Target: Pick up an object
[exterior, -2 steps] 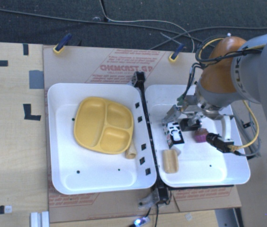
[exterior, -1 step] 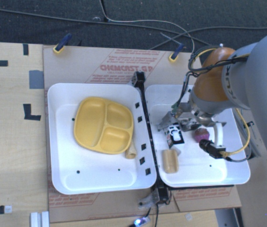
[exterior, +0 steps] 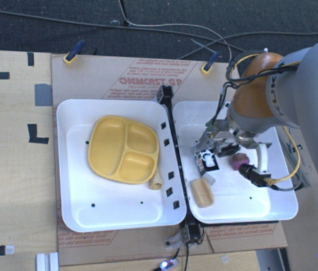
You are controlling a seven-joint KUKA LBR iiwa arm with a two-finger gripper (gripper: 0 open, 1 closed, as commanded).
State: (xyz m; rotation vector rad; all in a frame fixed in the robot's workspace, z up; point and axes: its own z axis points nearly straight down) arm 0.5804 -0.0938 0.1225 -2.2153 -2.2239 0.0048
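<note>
The worktop [exterior: 12,168] fills the frame's lower part, with two white bins side by side. The left bin [exterior: 71,208] holds a yellow divided plate [exterior: 123,149], a small tan piece [exterior: 155,182] touching the plate's lower right edge. In the right bin [exterior: 272,205] the hand [exterior: 208,158] is low at centre; whether it is wide or narrow I cannot tell. A tan block [exterior: 202,192] lies just below it, a pinkish object [exterior: 239,161] just right.

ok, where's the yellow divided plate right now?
The yellow divided plate lies in the left bin of the camera view, toward its upper middle, with a small tan piece touching its lower right edge.
</note>
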